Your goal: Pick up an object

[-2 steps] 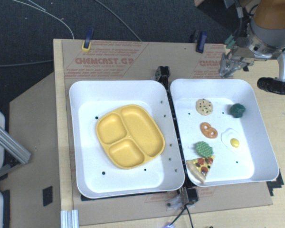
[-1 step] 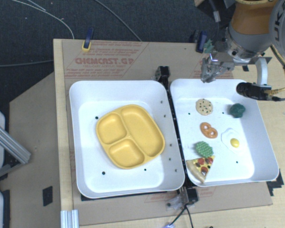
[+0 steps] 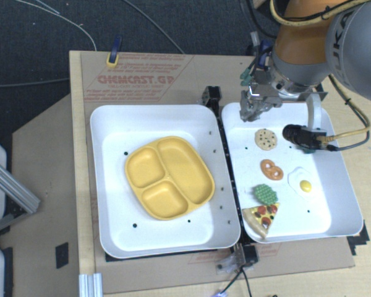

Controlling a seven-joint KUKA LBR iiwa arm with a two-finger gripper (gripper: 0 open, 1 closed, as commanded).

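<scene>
Hanging over the far end of the right bin (image 3: 340, 218), the hand (image 3: 253, 109) sits above bare white floor with nothing seen between its fingers; whether they are spread or pressed together cannot be told. Just below it in the view lies the cookie (image 3: 266, 140), apart from the hand. Farther toward the near edge come the pretzel (image 3: 272, 169), the fried egg (image 3: 302, 182), the green broccoli piece (image 3: 266, 194) and the pizza slice (image 3: 260, 219). A yellow divided plate (image 3: 169, 177) rests in the left bin (image 3: 105, 166).
</scene>
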